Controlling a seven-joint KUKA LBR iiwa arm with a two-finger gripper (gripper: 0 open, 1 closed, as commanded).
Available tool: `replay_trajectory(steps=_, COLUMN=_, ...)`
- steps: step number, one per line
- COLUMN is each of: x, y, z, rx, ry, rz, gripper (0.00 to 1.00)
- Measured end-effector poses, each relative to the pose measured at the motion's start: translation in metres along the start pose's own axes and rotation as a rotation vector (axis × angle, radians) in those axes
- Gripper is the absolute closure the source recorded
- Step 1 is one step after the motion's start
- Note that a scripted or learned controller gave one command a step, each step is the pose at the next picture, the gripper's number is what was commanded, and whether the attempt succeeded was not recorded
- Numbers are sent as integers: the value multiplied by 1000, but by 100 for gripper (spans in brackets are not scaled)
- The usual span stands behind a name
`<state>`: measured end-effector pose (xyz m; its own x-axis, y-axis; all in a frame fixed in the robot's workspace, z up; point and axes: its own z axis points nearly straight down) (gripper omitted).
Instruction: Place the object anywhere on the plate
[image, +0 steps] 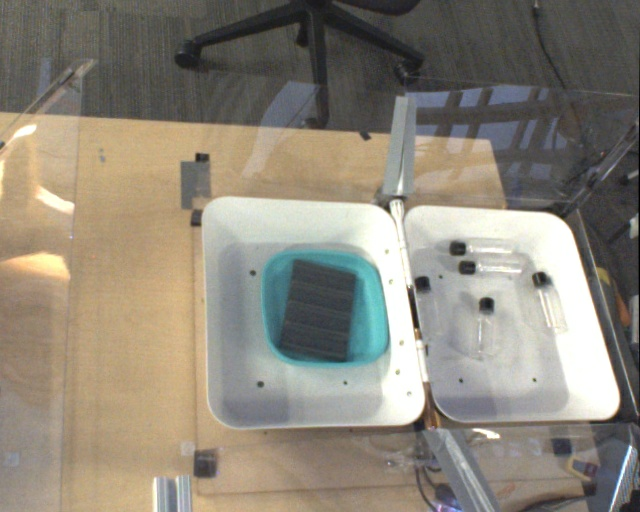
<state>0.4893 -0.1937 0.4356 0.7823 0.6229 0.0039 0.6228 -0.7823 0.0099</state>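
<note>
Entry, as seen from above the bench (120, 330).

1. Left bin (215, 300): white and shallow. It holds a teal plate (372, 322), which sits roughly in the middle of the bin floor.
2. Dark ribbed block (318, 312): one, lying flat on the plate and inside its rim on all sides. The long axis runs near to far, with the far end leaning slightly right. The ribs run across the short way.
3. Right bin (590, 330): white, touching the left bin along a shared edge. It holds four clear vials with black caps.
   - Two vials lie across the far part (490, 247) (497, 267).
   - One lies along the right side (550, 305).
   - One lies near the middle (482, 330).
   - A small black piece (421, 284) lies by the left wall. I can't make out what it is.
4. Chair base (315, 40): on the carpet beyond the bench.
5. My hand: I cannot tell whether it is spread or pressed together, and I claim no hold on anything.

Governing relation: my arm comes in from the right, so the plate and block are on the far side of the right bin, to the left. Any reach to the plate has to cross over the vials and the shared bin edge.

Judgement: if the block is the object meant, it already rests on the plate and the placing looks done. If a vial is meant, it is the nearer pick, and the carry goes left to the little teal showing around the block.
</note>
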Motion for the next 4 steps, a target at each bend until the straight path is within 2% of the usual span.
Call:
replay_trajectory(steps=1, x=72, y=62, z=1, rx=1, ry=0, rz=205, gripper=0)
replay_trajectory(steps=2, x=62, y=63, z=1, rx=1, ry=-1, rz=336, gripper=0)
replay_trajectory(steps=3, x=37, y=44, z=0, rx=2, ry=0, rz=463, gripper=0)
replay_trajectory(steps=4, x=45, y=50, z=0, rx=1, ry=-1, rz=462, gripper=0)
